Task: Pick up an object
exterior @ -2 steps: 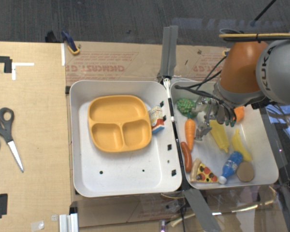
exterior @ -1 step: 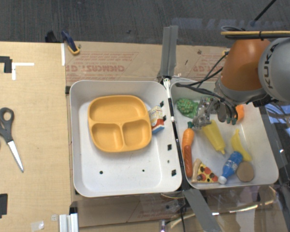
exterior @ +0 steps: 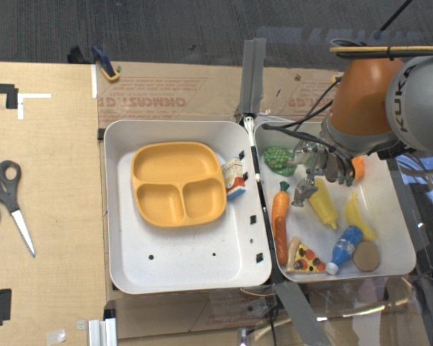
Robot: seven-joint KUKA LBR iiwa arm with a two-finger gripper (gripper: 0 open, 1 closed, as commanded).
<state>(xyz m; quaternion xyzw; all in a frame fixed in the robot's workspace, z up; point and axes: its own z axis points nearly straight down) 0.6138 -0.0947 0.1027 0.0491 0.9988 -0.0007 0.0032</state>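
My gripper [exterior: 314, 182] hangs over the upper middle of the right bin [exterior: 397, 215], below the orange band of the arm [exterior: 364, 96]. It stands open, and I see nothing held between its fingers. One fingertip [exterior: 302, 193] is between an orange carrot [exterior: 280, 204] and a yellow mustard bottle [exterior: 325, 206], just above the bottle's tip. A green leafy toy [exterior: 277, 158] lies to the gripper's left. A small orange piece [exterior: 358, 167] peeks out at its right.
The right bin also holds a red sausage [exterior: 280, 242], a pizza slice [exterior: 305, 258], a blue bottle [exterior: 345, 247], a banana [exterior: 359, 217] and a brown round piece [exterior: 366, 256]. In the left bin [exterior: 180, 265] sit a yellow divided plate [exterior: 178, 182] and a small carton [exterior: 234, 177]. Scissors [exterior: 11, 200] lie far left.
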